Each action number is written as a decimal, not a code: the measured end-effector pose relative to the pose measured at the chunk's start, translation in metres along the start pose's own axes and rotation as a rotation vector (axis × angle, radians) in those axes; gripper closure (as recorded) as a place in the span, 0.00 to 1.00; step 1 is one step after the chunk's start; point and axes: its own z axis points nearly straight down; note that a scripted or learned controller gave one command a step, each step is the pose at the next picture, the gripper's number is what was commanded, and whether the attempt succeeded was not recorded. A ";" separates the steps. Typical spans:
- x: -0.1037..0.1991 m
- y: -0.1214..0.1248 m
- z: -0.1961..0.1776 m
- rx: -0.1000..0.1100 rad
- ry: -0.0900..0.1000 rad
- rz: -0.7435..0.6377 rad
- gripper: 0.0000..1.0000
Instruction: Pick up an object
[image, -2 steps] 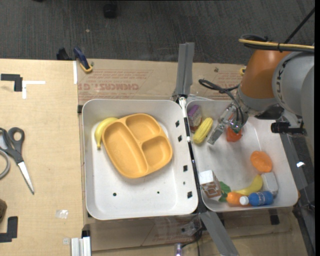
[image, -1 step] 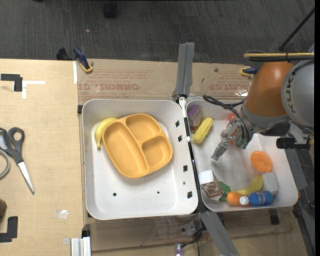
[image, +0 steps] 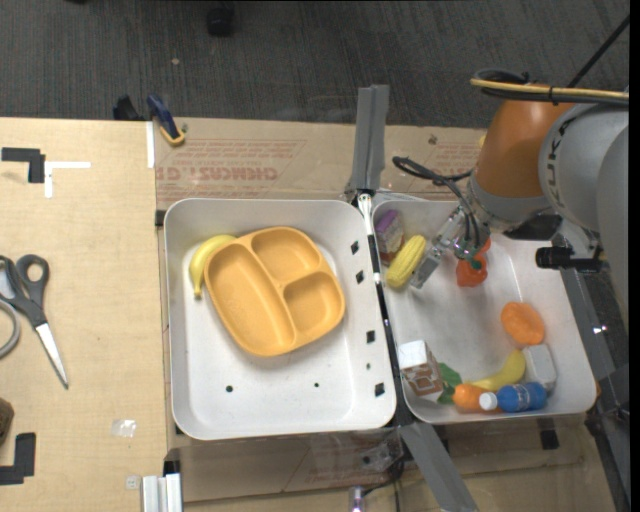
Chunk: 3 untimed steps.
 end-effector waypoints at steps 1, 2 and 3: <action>-0.001 0.001 -0.011 -0.001 -0.005 -0.003 1.00; 0.063 -0.049 0.001 0.002 0.004 -0.024 1.00; -0.006 -0.059 -0.050 0.002 0.003 0.072 1.00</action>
